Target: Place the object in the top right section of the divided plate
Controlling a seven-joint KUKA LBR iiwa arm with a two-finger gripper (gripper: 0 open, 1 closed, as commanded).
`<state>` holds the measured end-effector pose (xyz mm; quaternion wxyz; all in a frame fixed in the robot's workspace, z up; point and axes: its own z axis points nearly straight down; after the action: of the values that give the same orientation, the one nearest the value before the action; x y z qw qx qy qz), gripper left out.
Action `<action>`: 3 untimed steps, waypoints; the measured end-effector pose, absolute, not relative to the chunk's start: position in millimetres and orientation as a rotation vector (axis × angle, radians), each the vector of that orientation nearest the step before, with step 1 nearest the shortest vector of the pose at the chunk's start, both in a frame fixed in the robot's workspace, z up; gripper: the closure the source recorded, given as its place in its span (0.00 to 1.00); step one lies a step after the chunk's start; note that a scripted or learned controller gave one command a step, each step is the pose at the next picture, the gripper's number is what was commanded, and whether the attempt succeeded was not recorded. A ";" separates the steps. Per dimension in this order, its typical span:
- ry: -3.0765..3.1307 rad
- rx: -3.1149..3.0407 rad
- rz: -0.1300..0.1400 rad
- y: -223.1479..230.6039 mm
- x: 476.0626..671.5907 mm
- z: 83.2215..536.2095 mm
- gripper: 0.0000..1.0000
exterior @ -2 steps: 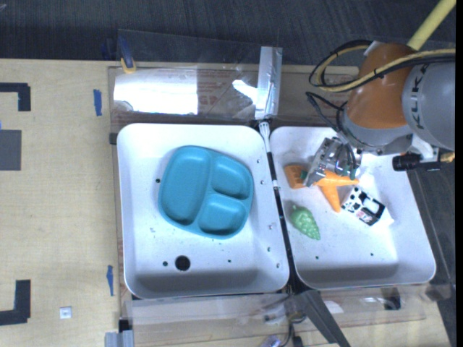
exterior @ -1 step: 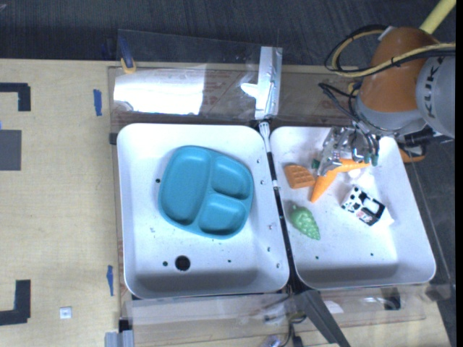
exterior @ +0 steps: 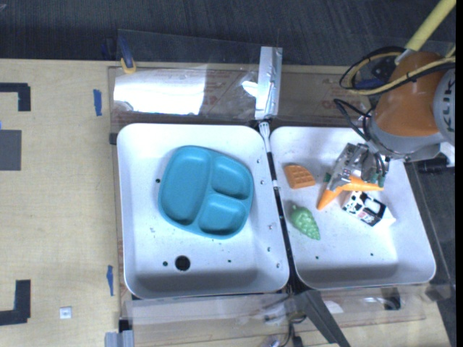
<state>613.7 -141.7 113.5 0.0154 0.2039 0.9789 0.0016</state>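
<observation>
The hand point(exterior: 354, 170) is hanging over the orange carrot point(exterior: 340, 190) in the right bin point(exterior: 405, 266), seemingly lining up a pick for the blue divided plate point(exterior: 206, 190), though I cannot tell its grip state

The divided plate point(exterior: 205, 190) is light blue; both bins point(exterior: 137, 194) are white; the carrot point(exterior: 334, 192) is orange; the leafy toy point(exterior: 306, 221) is green; the counter point(exterior: 51, 194) is pale wood.

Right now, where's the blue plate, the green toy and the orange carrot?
blue divided plate point(exterior: 189, 185): camera view, on its big left section.
green toy point(exterior: 307, 222): camera view, on its bumpy middle.
orange carrot point(exterior: 331, 194): camera view, on its orange body by the gripper.
</observation>
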 end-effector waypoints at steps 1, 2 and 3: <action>3.037 0.631 0.008 -140.6 616.3 125.7 1.00; 3.072 0.599 -0.001 -162.1 576.1 170.1 1.00; 3.111 0.365 0.008 -31.2 644.7 197.6 1.00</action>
<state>644.7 -31.2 197.6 0.0049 0.1164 0.9932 0.0026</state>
